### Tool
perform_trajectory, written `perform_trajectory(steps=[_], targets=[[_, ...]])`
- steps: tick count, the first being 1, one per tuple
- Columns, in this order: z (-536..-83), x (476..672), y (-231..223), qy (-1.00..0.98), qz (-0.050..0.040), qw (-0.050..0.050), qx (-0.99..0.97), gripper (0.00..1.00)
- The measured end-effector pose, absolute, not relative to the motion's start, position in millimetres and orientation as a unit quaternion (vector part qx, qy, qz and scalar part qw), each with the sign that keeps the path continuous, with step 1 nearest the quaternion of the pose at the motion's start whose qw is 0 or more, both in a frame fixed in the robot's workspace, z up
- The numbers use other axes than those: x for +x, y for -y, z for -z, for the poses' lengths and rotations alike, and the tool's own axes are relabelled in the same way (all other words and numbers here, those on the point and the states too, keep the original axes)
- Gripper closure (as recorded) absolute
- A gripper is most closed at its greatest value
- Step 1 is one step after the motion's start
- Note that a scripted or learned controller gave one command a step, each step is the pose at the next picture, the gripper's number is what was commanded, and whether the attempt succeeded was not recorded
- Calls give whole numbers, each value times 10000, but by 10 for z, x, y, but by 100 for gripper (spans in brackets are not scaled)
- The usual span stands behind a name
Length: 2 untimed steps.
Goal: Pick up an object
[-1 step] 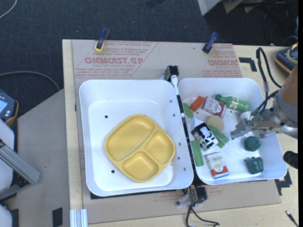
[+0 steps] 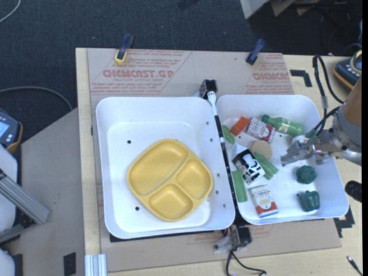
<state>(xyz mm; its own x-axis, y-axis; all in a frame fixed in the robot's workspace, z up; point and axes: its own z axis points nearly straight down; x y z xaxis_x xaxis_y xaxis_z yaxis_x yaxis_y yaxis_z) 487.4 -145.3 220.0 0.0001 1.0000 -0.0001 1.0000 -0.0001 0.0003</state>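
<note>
Up and to the left of my pincer (image 2: pixel 294 153), the brown board (image 2: pixel 172 73) under the bins carries red print reading "CHEMCAST GP" behind the left bin, repeated in part behind the right bin, while the small packages' labels beside me are too blurred to read.

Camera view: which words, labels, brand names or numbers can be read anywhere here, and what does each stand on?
"CHEMCAST GP": red print on the brown board under the bins, at its upper left; readable but faint.
Red print at the board's upper right, above the right bin: looks like the same wording, too blurred to confirm.
Small carton: printing too small to read.
Red-and-white packet: too blurred.
Black-and-white item: no legible text.
</note>
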Motion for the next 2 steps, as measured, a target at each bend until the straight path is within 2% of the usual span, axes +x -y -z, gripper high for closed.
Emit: perform_trajectory(steps=[1, 2], targets=[[-1579, 4896, 1395, -7071, 17, -42, 7071, 0], [-1156, 4896, 1402, -7070, 11, -28, 7072, 0]])
